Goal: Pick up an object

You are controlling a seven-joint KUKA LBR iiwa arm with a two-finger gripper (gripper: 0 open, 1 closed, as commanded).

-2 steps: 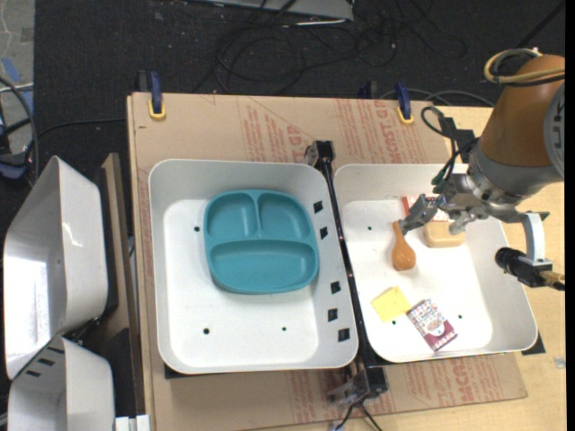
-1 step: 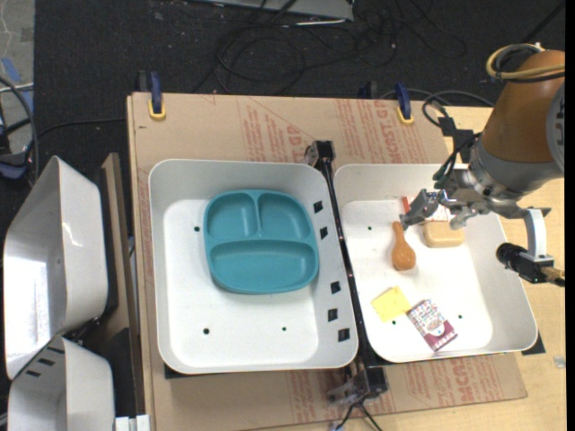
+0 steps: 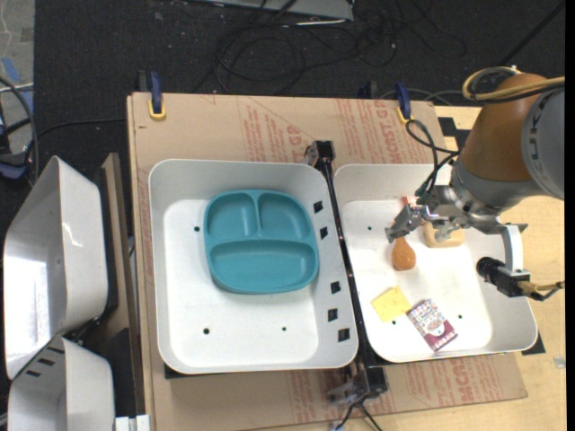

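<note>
Right bin [image 3: 503,335], middle: one small orange egg-shaped object [image 3: 403,255], likely light, smooth and apt to roll; best taken across its narrow middle. Gripper [image 3: 406,222] just above it toward the far wall; grip state cannot be told.

You see red repeated lettering on the tabletop [image 3: 359,124], mirrored and unreadable; small packet [image 3: 432,323] print is too small.

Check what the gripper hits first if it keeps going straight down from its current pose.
Probably the orange egg-shaped object, just below the gripper in the right bin. Depth is unclear; it could miss and meet the bin floor.
</note>
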